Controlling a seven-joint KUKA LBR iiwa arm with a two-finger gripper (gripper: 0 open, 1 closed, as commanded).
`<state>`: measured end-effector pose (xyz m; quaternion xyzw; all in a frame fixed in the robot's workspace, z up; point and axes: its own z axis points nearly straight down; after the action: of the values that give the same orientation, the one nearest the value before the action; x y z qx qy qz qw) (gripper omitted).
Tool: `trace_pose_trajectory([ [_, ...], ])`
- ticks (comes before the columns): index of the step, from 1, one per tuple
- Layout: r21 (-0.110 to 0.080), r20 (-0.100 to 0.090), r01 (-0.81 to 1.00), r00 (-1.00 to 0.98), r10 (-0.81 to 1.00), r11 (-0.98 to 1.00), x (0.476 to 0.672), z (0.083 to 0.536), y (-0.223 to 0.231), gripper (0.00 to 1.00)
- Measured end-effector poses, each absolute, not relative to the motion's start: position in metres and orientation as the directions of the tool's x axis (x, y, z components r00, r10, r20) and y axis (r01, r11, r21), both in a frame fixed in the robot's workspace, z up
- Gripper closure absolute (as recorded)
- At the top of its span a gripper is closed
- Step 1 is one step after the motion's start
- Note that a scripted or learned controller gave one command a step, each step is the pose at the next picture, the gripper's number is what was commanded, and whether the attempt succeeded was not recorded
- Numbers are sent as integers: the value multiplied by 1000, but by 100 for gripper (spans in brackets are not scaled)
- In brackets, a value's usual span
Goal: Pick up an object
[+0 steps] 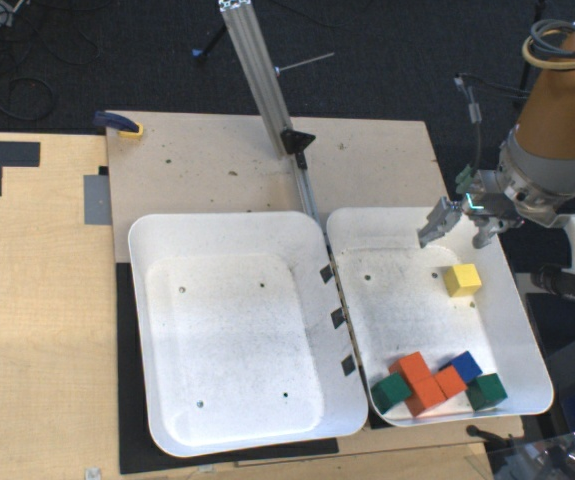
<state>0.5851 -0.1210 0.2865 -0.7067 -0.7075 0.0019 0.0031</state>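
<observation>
Presently we note the grey two-finger gripper [461, 224] spread apart, unladen, near the right bin's [387, 243] far edge; approach step; next, descend onto the small yellow cube [462, 280].

Single fixed overhead slant across both bins [157, 238].

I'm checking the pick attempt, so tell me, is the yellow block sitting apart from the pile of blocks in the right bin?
Yes, the yellow block lies alone, well above the clustered blocks.

text: none legible | labels: none – bins [237, 230], blocks [462, 279] and bench [207, 168] bear no readable marks | numbers: none
</observation>
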Motion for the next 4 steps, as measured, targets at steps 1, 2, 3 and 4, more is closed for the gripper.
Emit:
trace_pose_trajectory([
  [1,-3,1,1000,0,1000,0,586,289,-122,0],
  [2,-8,1,1000,0,1000,0,588,241,-128,0],
  [3,-11,2,1000,1,1000,-1,585,177,-131,0],
  [4,-10,3,1000,1,1000,-1,574,123,-123,0],
])
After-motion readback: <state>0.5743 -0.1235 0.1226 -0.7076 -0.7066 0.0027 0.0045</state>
